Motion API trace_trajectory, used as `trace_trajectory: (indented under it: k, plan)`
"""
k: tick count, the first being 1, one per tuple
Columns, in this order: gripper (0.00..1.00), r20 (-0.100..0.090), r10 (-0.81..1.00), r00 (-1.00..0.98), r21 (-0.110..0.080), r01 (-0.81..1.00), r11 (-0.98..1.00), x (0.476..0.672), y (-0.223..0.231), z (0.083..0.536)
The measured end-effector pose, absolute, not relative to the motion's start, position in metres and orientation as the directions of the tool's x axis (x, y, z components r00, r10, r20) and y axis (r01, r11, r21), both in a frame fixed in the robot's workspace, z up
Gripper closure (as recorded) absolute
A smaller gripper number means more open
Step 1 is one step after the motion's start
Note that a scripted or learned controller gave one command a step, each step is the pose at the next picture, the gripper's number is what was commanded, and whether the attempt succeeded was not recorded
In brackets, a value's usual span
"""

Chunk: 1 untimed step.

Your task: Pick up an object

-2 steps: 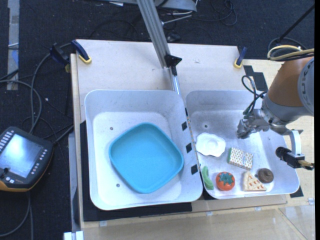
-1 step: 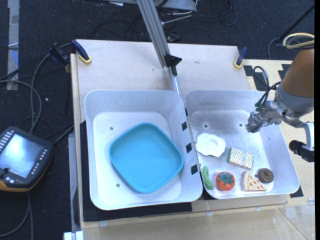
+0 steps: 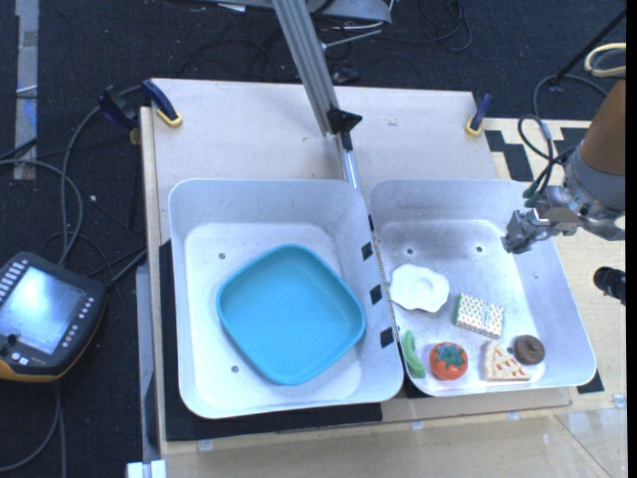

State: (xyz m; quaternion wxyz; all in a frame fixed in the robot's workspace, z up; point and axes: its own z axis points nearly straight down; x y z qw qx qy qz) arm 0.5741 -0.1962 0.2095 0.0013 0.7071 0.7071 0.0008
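Camera view, our gripper (image 3: 519, 231) above the right bin (image 3: 468, 222), we cannot tell its state, fried egg (image 3: 419, 289), tomato (image 3: 449, 360), donut (image 3: 529, 349) below, blue tray (image 3: 291, 314) in left bin (image 3: 209, 217)

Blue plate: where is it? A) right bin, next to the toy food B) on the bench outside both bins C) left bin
C: the blue plate lies flat in the left bin, while the toy tomato and other food sit in the right bin.
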Motion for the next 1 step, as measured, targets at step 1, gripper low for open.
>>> trace_trajectory:
  k: [1]
  plan:
    - [1.0, 0.0, 1.0, 0.0, 0.0, 1.0, 0.0, 0.5743, -0.1962, 0.2186]
